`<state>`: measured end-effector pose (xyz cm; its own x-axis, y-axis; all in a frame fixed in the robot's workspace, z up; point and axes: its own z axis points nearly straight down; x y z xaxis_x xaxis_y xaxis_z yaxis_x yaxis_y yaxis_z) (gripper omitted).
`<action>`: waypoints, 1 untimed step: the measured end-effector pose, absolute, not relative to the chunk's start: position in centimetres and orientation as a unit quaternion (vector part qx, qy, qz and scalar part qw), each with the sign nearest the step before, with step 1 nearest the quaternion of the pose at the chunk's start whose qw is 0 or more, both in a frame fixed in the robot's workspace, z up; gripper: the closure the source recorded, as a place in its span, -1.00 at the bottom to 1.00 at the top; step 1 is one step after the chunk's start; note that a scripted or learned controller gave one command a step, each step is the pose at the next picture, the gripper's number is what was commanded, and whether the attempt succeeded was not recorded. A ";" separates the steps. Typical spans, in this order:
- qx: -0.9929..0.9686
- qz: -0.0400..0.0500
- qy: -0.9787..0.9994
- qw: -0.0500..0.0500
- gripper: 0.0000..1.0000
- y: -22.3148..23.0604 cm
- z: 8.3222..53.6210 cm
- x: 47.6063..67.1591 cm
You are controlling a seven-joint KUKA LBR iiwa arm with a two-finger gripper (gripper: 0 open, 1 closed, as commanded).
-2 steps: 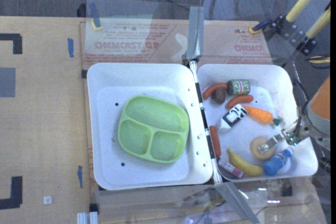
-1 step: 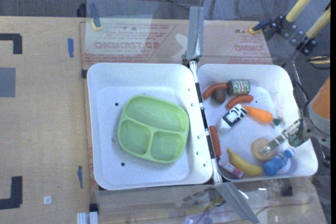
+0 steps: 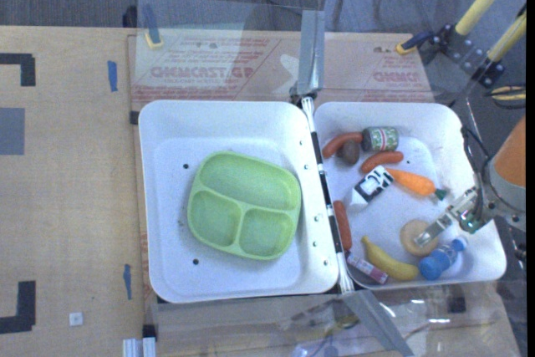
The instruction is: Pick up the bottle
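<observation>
Two white bins on a wooden bench, with the gripper [image 3: 428, 234] low in the right bin [image 3: 443, 123].

We see the left bin [image 3: 159, 180] holding a green divided tray [image 3: 243, 205], and the right bin crowded with toy food: a carrot [image 3: 411, 181], a banana [image 3: 389, 260], sausages and a small dark jar [image 3: 380, 137]. The bottle [image 3: 441, 260], clear with a blue cap, lies at the right bin's near right corner, just beside the gripper, whose metal fingers reach over a tan round piece [image 3: 413, 234]; we cannot tell whether they are open or closed, and nothing shows between them. The bench [image 3: 67, 205] is pale wood with blue tape marks and black squares; clear panels stand behind the bins, and grey carpet with a cable lies beyond.
</observation>
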<state>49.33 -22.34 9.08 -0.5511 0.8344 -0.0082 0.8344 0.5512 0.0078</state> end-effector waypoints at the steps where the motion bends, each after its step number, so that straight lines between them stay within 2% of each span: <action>1: 0.514 0.001 0.858 0.008 -1.00 -21.1 9.1 48.3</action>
